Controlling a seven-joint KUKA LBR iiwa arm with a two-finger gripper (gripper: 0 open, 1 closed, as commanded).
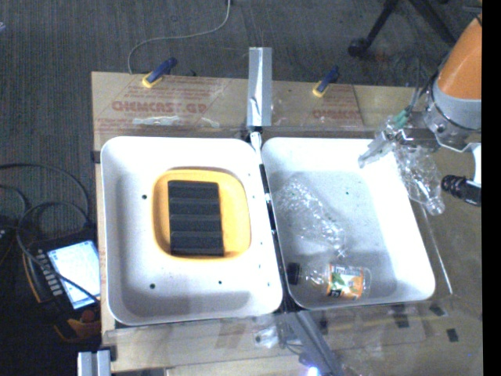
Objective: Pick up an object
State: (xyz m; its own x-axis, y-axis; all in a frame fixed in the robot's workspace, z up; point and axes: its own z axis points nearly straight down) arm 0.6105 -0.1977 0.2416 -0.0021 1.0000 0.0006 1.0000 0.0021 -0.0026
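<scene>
A crumpled clear plastic wrap or bottle lies in the middle of the right bin. Nearer the front wall of that bin rests a small clear bottle with an orange label and a black cap, on its side. My gripper hangs below the grey wrist and orange band at the right bin's far right corner, well away from both objects. Its glassy, see-through parts blur into the bin rim there, and I cannot make out anything in it.
The left bin holds a yellow tray with a black ribbed insert. A metal divider strip runs between the bins at the back. Two blue-and-yellow clamps pin the back board. A tablet lies on the floor at left.
</scene>
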